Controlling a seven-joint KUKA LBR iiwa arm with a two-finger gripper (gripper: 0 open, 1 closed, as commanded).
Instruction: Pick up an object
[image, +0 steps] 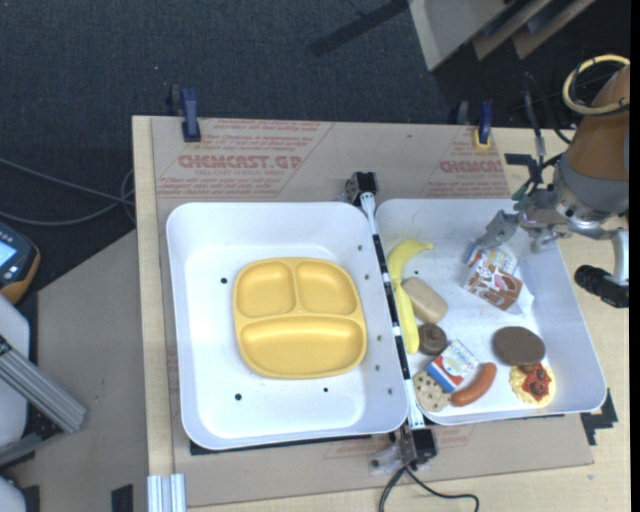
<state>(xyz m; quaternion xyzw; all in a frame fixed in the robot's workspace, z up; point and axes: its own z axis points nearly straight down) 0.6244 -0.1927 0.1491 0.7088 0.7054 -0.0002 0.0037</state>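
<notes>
Two shallow white bins are seen side by side on the surface (150, 300). In the left bin (190, 330) a yellow divided tray (298, 318) is laid flat. The right bin (575, 330) holds the toy foods: a banana (402, 270) along its left wall, a tan bread-like piece (424, 298) just beside it, a small brown round piece (432, 339), a printed packet (455, 365), a cookie (431, 393), a sausage (474, 384), a dark brown patty (518, 346), a small pizza-like piece (531, 382) at the near right, and a brown-and-white snack packet (495, 277) toward the far side.

The arm (595, 165) is brought in from the right, and the claw (503, 232) is held low over the far part of the right bin, just above and touching or nearly touching the snack packet. Its fingers appear somewhat spread, with nothing seen gripped between them, though the spread is hard to read at this angle.

The step in hand is judged to be the approach onto the snack packet. Next, the claw would need to be lowered around the packet's far edge and closed before any lift is tried; a thin, flat packet may well slip.
</notes>
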